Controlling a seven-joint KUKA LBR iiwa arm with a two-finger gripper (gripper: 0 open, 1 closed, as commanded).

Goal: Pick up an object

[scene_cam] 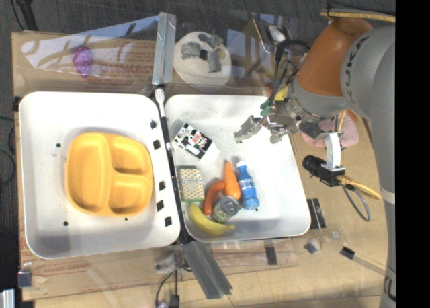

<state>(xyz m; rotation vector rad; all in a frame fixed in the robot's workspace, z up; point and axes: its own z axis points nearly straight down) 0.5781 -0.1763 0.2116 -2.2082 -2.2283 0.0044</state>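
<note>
Two white bins are seen side by side on the bench. In the left bin a yellow tray with three parts is laid flat. In the right bin small things are piled near the front edge. A banana is laid at the very front, with a can touching it. An orange carrot is propped beside a blue water bottle, and a red-orange pepper is tucked on the carrot's other side. A small patterned box is set by the bin's left wall, and a black-and-white card is placed farther back, apart from the pile.

The gripper is held over the back of the right bin, well apart from the pile. Its fingers are spread a little, and nothing is held between them.
</note>
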